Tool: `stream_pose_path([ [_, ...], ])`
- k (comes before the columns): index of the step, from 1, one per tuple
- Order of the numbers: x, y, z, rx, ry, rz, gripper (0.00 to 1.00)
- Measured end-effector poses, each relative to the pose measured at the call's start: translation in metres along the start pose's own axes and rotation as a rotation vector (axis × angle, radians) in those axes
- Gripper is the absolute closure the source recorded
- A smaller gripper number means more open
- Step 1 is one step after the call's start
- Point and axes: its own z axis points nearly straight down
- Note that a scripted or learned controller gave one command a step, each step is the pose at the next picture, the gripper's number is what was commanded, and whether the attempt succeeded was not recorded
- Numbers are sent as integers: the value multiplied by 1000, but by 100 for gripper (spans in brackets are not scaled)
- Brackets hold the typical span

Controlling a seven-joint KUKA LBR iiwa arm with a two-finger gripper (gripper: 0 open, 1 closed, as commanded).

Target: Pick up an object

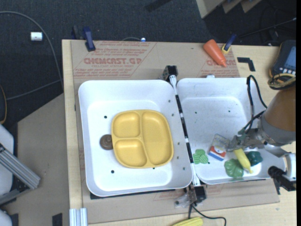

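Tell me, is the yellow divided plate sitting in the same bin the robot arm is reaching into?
No, the yellow plate lies in the left bin.

Bright, even light is falling from overhead, washing the two white bins (136,91) almost to glare, their inner walls losing detail. Shadows are lying soft and short; a faint one is hugging the yellow tray (141,138) along its lower rim. The dark floor (33,69) around the counter (117,55) is staying dim and grainy. The arm (282,117) at right is looking smeared and soft, and the whole picture is coming across slightly coarse.
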Motion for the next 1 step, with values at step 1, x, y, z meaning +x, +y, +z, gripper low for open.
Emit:
stream_pose_path([
  [1,18,2,-40,7,0,-1,100],
])
